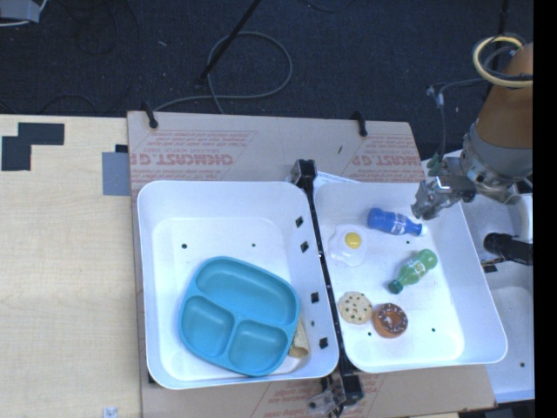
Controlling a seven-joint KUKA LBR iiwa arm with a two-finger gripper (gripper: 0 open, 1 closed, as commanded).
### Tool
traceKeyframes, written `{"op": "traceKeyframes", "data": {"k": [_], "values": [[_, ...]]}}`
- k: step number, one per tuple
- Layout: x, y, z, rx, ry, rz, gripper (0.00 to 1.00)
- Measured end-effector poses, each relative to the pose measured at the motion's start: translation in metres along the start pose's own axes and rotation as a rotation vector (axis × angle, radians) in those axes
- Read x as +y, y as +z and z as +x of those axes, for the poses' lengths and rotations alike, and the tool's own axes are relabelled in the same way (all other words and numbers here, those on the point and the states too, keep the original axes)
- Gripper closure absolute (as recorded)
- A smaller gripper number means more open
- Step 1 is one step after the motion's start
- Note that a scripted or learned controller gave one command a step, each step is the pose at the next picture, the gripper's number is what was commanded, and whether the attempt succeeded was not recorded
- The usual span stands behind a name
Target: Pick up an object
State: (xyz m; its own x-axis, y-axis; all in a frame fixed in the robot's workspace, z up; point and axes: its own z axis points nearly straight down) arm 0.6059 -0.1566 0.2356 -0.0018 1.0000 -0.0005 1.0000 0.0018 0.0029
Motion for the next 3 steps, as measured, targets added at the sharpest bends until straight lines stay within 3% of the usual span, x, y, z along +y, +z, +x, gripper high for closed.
{"op": "traceKeyframes", "data": {"k": [1, 3], "values": [[0.001, -0.053, -0.001, -0.001, 0.000, -0.001, 1.00], [-0.037, -0.017, 0.101, 0.003, -0.001, 0.008, 1.00]]}}
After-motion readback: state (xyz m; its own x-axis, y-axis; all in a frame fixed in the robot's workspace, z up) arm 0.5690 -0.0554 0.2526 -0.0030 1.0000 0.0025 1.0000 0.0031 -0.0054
